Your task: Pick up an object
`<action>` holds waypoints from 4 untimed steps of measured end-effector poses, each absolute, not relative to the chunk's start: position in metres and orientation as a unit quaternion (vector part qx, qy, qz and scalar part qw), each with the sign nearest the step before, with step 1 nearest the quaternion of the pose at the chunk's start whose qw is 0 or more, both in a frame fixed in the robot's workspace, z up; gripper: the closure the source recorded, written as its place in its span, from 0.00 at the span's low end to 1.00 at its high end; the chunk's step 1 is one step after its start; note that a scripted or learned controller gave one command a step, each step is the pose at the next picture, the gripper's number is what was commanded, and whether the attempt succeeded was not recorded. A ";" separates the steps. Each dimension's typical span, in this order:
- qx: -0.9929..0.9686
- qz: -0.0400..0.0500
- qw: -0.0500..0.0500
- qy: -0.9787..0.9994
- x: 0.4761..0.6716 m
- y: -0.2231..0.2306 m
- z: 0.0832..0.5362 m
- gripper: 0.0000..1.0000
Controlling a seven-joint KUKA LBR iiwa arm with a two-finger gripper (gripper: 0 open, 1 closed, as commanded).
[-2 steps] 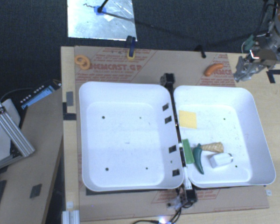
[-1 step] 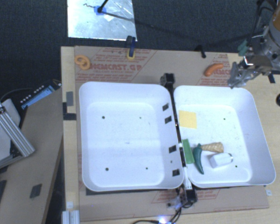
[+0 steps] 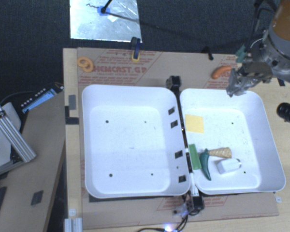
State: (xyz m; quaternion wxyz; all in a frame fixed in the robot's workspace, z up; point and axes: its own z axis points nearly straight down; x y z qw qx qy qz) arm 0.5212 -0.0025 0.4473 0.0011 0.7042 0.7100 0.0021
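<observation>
arm [image 3: 285, 28] in from the right, grey with orange band. jaws [image 3: 235, 88] hang over the far rim of the right bin [image 3: 261, 129], near its far-right part. nothing seen between them; whether they are spread or pressed together cannot be told from this angle.

objects, all in the right bin, on the near side of the jaws:
- yellow square sheet [image 3: 194, 123], flat, toward the bin's left wall, well apart from the jaws.
- green flat piece [image 3: 194, 157], by the left wall, nearer still.
- dark green curved piece [image 3: 204, 167], just beside it, touching or nearly so.
- tan cone-shaped object [image 3: 219, 152], lying down, point toward the green pieces.
- small white block [image 3: 228, 166], just beside the cone, on its near side.

left bin [image 3: 94, 100] lies left of the jaws, well apart.

orange sausage-like object [image 3: 221, 72] on the table [image 3: 150, 64], outside the bins, just left of the jaws. orange ring [image 3: 85, 64] at the far-left of the board.
</observation>
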 end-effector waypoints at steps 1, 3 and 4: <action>0.704 0.002 0.001 0.710 0.486 0.039 0.451 1.00; 0.704 0.003 0.001 0.710 0.492 0.137 0.483 1.00; 0.704 0.002 0.000 0.710 0.486 0.169 0.487 1.00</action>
